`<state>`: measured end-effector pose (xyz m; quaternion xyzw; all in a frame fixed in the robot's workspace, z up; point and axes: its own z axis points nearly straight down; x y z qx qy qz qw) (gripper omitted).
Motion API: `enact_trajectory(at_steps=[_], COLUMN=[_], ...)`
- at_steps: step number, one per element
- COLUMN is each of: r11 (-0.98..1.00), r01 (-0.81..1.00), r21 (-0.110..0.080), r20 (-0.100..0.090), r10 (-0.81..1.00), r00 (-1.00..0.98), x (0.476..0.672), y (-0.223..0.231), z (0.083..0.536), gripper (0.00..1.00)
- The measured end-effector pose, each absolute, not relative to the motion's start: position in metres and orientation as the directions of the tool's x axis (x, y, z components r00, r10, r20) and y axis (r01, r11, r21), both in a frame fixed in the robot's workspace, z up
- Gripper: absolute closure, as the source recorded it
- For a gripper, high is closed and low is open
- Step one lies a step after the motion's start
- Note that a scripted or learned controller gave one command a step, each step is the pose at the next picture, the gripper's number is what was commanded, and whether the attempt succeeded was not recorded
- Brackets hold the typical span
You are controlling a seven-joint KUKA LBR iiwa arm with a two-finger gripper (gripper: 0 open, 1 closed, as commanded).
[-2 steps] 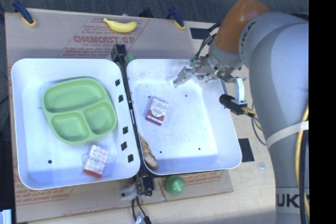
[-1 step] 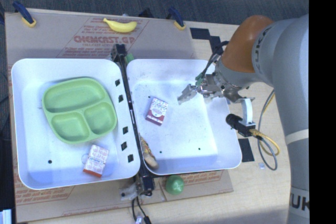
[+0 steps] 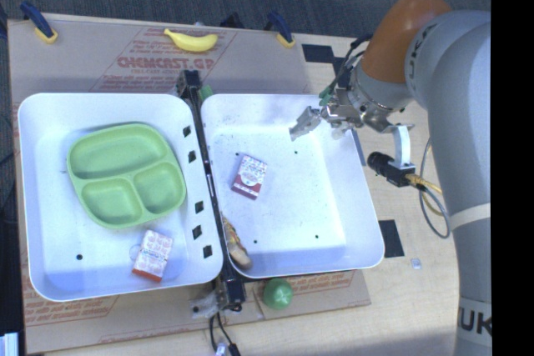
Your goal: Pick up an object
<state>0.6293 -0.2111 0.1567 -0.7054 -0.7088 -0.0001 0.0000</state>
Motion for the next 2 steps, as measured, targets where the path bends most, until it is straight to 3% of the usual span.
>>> enact_trajectory(at_steps=[1, 2], r11=[0.005, 0.008], r01=[1.0, 1.0], r21=[-0.001, -0.004], r20=[0.001, 0.0], r10=[1.0, 1.0], r00=[-0.005, -0.008], x=[0.657, 0.656], y=[-0.211, -0.21], z=[0.164, 0.091], gripper=[0.0, 0.0])
